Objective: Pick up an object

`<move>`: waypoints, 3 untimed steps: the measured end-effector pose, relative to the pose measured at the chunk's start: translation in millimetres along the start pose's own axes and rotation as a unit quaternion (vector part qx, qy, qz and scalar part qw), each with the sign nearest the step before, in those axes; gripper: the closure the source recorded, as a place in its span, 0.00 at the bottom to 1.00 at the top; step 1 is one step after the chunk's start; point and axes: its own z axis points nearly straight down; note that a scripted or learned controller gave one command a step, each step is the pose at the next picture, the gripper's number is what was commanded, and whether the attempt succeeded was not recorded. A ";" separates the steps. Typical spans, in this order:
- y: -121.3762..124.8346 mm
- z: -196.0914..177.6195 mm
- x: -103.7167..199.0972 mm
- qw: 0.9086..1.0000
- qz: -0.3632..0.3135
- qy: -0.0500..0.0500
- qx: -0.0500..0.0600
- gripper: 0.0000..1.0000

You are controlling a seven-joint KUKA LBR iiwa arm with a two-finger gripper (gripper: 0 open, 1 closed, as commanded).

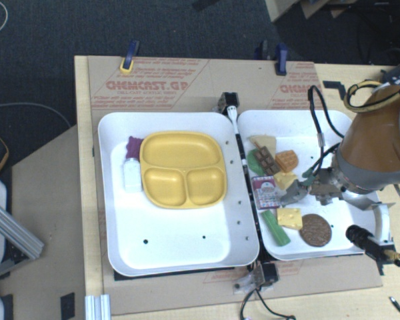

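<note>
The bench [93,179] under me is pale wood, topped with a cardboard sheet [187,85] printed in red letters and clamped at its far edge; dark carpet lies beyond it. Of the two white bins, the left bin [173,245] carries a yellow divided tray [183,167], with a white bottle with a purple cap [131,165] lying against the tray's left side.

My arm [377,145] reaches in over the right bin [300,122], and my claw [299,191] hangs low among the toy food crowded at that bin's left side. Whether its fingers are spread or closed I cannot tell; nothing shows clearly between them.

Round it, from bigger to smaller: a brown round cookie [316,230] near the front edge, a green stick-shaped piece [276,227] just left of that, a small pink printed packet [264,190] right beside my claw, a yellow cheese block [290,218] touching the green piece, an orange waffle-like piece [287,159] farther back, and a brown chocolate bar [266,161] lying over a green piece. These pieces lie close-packed, several touching.
</note>
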 end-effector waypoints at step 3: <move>2.2 56.6 -8.4 1.000 0.001 -0.001 -0.004 1.00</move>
